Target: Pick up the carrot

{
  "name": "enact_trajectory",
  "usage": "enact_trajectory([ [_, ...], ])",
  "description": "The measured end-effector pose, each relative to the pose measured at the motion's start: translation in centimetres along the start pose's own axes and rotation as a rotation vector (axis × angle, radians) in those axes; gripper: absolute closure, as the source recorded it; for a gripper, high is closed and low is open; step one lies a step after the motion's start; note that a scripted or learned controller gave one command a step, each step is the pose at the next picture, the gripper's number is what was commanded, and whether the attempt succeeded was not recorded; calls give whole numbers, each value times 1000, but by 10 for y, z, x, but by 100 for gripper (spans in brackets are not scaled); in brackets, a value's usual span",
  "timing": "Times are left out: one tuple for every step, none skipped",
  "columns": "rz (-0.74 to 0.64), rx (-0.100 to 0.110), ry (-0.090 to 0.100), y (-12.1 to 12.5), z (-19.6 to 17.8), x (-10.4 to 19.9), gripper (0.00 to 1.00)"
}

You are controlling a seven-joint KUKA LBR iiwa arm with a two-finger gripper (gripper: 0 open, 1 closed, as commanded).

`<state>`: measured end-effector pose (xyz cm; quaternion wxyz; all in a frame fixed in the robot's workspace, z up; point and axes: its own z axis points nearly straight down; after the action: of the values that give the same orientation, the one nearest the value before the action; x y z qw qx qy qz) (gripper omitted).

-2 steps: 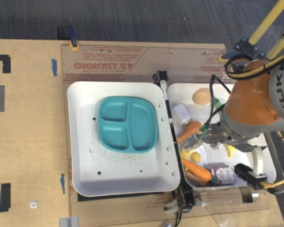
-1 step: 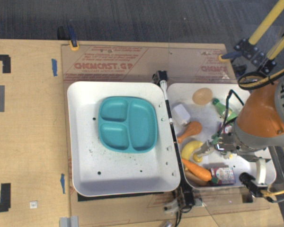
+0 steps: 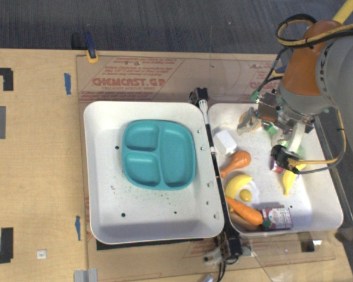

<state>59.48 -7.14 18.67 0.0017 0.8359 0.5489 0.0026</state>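
Carrot point(image 3: 245, 210) is lying near the front of the right bin point(image 3: 323, 207), touching a yellow fruit point(image 3: 239, 187) and a small bottle point(image 3: 275, 216). Over the bin's far half, the gripper point(image 3: 280, 135) is hanging; I cannot tell its state. The left bin point(image 3: 100, 175) is holding a teal plate point(image 3: 159, 153).

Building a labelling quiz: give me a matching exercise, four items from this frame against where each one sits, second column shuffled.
Items:
1. teal divided plate
2. carrot
3. yellow banana
4. small bottle

Places:
A. right bin, right part, below the gripper
B. left bin, centre
C. right bin, near edge, lying on its side
D. right bin, near-left corner, beside the fried egg toy

Pairs: 1-B, 2-D, 3-A, 4-C
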Motion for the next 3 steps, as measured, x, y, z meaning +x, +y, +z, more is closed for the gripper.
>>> enact_trajectory([
  [-262, 15, -1, -107, 2, -1, 0],
  [-368, 14, -3, -97, 88, -66, 0],
  [-675, 8, 1, -96, 96, -67, 0],
])
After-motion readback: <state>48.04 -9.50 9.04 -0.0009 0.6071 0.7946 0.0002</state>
